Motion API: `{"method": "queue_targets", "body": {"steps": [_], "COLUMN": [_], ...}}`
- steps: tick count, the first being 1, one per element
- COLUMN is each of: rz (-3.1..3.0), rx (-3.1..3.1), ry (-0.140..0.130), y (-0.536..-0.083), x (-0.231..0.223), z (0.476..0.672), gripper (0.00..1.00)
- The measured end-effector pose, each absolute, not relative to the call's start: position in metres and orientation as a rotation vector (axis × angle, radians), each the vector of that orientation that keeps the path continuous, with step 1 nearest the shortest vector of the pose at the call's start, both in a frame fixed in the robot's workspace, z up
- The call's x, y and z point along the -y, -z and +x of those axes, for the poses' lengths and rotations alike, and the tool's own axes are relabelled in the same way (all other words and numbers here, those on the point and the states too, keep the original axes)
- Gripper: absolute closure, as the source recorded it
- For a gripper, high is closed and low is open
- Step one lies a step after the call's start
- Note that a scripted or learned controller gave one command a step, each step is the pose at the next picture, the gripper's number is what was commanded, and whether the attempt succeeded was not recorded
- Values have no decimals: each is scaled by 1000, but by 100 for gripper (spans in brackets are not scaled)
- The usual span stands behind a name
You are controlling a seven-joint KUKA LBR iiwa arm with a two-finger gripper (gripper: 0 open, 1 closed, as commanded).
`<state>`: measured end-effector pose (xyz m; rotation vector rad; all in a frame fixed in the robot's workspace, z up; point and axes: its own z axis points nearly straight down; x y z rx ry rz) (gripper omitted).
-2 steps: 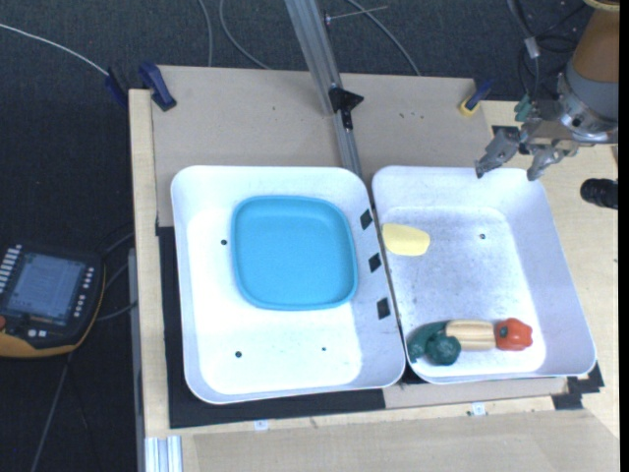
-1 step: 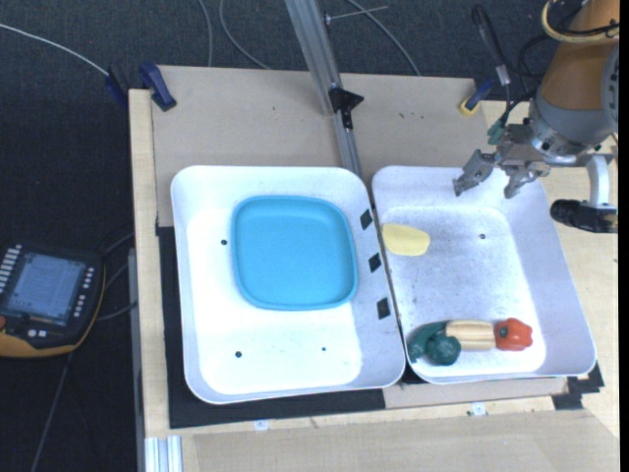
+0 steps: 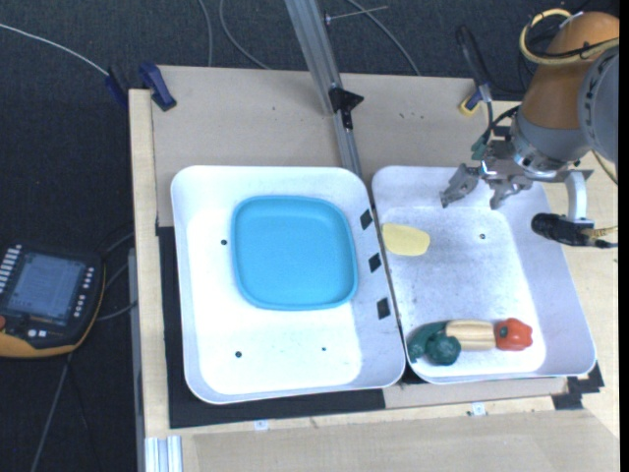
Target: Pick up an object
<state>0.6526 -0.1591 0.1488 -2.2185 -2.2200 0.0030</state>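
Observation:
My gripper (image 3: pixel 479 192) hangs over the far end of the right bin (image 3: pixel 550 293), fingers spread open with nothing between them. A pale yellow piece (image 3: pixel 405 239) lies near that bin's left wall, to the left of and a little nearer than the gripper. Along the bin's near edge lie a dark green object (image 3: pixel 435 345), a tan cylinder (image 3: pixel 471 334) and a red object (image 3: pixel 512 334), close together in a row. All of these are well apart from the gripper.
The left bin (image 3: pixel 201 293) holds a light blue square plate (image 3: pixel 294 252). A slanted metal bar (image 3: pixel 319 52) rises from between the bins at the back. Blue clamps (image 3: pixel 155 85) sit on the bench's far corners. A handheld pendant (image 3: pixel 44 298) lies on the floor at left.

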Motion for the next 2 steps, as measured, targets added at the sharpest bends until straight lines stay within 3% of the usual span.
{"method": "queue_targets", "body": {"steps": [1, 2], "rz": [-2219, -2222], "rx": [2220, 2224], "ry": [-3, 2], "y": [-96, -110], "x": [159, 159], "z": [652, 653], "gripper": [0, 100]}}
